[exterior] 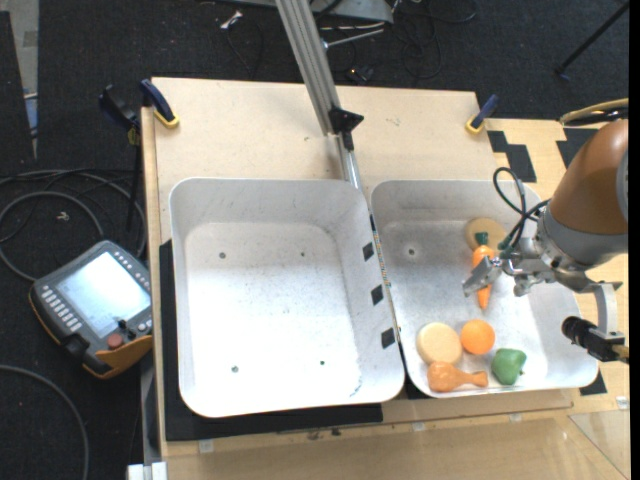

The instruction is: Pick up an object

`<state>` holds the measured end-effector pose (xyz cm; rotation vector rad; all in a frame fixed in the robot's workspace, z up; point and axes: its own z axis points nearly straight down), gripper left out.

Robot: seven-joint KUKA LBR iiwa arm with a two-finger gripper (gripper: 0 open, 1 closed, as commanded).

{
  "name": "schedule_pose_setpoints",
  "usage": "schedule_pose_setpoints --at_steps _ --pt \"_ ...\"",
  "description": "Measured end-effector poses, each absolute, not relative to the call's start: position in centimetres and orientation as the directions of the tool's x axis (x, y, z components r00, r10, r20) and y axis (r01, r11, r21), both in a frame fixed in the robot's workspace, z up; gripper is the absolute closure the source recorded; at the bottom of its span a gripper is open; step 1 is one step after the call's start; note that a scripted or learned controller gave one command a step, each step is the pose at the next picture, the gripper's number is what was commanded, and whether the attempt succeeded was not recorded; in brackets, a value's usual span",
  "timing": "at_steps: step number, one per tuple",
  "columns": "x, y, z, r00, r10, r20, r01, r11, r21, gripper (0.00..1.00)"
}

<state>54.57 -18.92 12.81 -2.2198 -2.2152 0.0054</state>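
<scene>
- A pale wooden desk (pixel 260 133) carries two shallow white bins side by side, seen from above at a slant.
- The left white bin (pixel 200 208) has speckled walls and a bare floor.
- The right white bin (pixel 420 213) holds a cluster of small toy foods, mostly toward its near right part.
- The grey robot arm with an orange band (pixel 592 193) reaches in from the right, over the right bin.
- Its hand (pixel 490 273) is low inside the right bin, with metal fingers (pixel 474 280) pointing left.
- A small orange carrot-shaped toy (pixel 485 268) sits right at the fingers; I cannot tell whether the fingers are closed on it or how far apart they stand.
- A flat tan round piece (pixel 483 231) lies just behind the hand, toward the far wall.
- Nearer the front, a cream round disc (pixel 438 343) lies touching or just beside an orange ball (pixel 478 337).
- An orange pear-shaped toy (pixel 452 377) lies in front of those two, by the near wall.
- A green pepper-shaped toy (pixel 509 365) lies just right of it.
- A slanted metal pole (pixel 310 53) rises from the desk between the bins.
- A grey and orange handheld control pad (pixel 92 306) lies on the dark floor at left.
</scene>
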Motion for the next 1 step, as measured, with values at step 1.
schedule_pose_setpoints --at_steps 1 --pt "54.6 -18.87 9.4 0.001 1.0 0.0 1.0 -0.001 0.0 0.0"
